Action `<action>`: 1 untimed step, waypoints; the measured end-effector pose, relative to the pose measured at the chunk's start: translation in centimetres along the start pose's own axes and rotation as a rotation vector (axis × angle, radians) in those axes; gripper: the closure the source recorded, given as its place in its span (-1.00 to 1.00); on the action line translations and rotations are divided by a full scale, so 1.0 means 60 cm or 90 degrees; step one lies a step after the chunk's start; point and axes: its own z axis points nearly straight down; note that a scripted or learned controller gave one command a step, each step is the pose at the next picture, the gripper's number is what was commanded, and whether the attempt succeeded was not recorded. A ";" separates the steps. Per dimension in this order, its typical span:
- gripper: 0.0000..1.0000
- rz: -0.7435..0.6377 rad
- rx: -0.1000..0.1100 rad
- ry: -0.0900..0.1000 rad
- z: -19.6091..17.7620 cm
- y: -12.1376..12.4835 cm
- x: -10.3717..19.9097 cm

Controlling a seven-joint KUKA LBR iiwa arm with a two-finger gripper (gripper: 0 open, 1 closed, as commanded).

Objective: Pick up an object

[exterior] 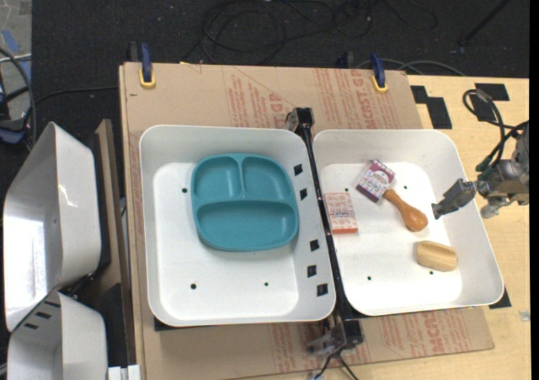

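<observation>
The right bin (472, 281) holds several small objects. A purple packet (375, 180) lies near its middle, with a wooden spoon (406, 211) just below and to the right of it. A red-and-white packet (340, 212) rests by the bin's left wall. A tan wooden block (436, 256) lies toward the front right. My gripper (450, 199) hangs over the right side of this bin, just right of the spoon's bowl and above the block. It holds nothing that I can see.
The left bin (168, 286) holds a teal divided plate (245, 201). Both bins rest on a cardboard sheet (253, 92) clamped to the bench. White tubs (46, 210) stand off to the left, and cables trail on the dark floor behind.
</observation>
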 end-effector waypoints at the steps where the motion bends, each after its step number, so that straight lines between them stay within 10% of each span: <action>1: -1.00 -0.002 -0.006 -0.002 -0.008 0.003 0.001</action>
